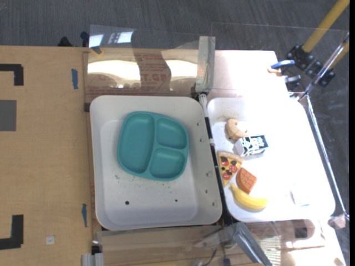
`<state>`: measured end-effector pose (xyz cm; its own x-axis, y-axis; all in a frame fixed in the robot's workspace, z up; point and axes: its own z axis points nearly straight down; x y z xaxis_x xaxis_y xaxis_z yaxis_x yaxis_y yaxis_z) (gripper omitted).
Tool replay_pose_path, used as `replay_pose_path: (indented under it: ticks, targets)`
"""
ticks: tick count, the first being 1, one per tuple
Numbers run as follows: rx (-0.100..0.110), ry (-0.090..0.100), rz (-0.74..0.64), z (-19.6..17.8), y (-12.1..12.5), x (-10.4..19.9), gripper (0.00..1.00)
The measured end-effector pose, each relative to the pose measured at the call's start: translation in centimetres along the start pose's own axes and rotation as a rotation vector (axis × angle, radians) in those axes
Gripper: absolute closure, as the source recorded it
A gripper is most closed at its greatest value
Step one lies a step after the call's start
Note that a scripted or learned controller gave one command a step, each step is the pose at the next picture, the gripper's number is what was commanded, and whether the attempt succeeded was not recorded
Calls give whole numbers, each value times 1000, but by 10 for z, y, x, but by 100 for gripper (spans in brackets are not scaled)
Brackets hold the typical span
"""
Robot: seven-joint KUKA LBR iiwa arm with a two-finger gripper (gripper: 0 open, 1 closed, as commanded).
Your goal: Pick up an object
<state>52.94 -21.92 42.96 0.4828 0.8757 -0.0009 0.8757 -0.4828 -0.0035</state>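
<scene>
Banana (249, 199) beside waffle (246, 180) (perhaps touching), right bin (310, 165).

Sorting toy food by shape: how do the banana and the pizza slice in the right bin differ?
The banana is plain yellow; the pizza slice is orange-red with dark spots. The banana is a curved, rounded form; the pizza slice is a flat wedge. The banana lies nearer the bin's front edge, the pizza slice above it. Both lie in the right bin.
</scene>
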Motion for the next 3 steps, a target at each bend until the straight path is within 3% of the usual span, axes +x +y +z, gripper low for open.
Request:
replay_pose_path:
  ticks: [1, 2, 3]
  targets:
    - [3, 0, 294, 65, -28, -12, 100]
    - [-4, 1, 718, 61, -30, -5, 100]
    - [-5, 3, 865, 31, -41, -28, 100]
